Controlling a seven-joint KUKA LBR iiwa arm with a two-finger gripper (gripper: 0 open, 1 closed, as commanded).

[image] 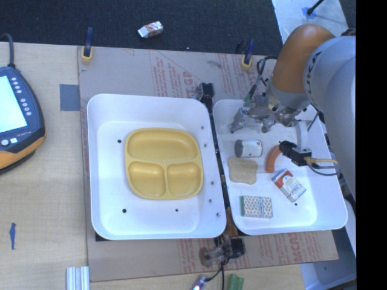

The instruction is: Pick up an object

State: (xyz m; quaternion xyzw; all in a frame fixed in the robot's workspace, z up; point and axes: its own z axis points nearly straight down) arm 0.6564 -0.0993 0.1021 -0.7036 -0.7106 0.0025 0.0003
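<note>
**Ana:** Nearest us, at the front of the right bin [326, 219], the small patterned packet [257, 206] is lying flat, well apart from the hand [261, 117], which is hanging over the bin's far end

**Ben:** So what is sitting closest to the hand?

**Ana:** That grey-and-white cylinder [248, 148] is lying on its side just toward us from the hand, its long axis running left to right across the bin. Just in front of it the tan sponge-like pad [243, 170] is resting flat, and the orange curved piece [273, 157] is leaning off to the right

**Ben:** Is the hand holding anything?

**Ana:** I am seeing nothing between the fingers; they are looking spread apart over bare bin floor

**Ben:** And the left bin [103, 162]?

**Ana:** It is carrying the yellow divided tray [163, 162], across the wall from the hand. I am judging the cylinder the likeliest pick: a short move toward us, fingers closing across its narrow width
</note>
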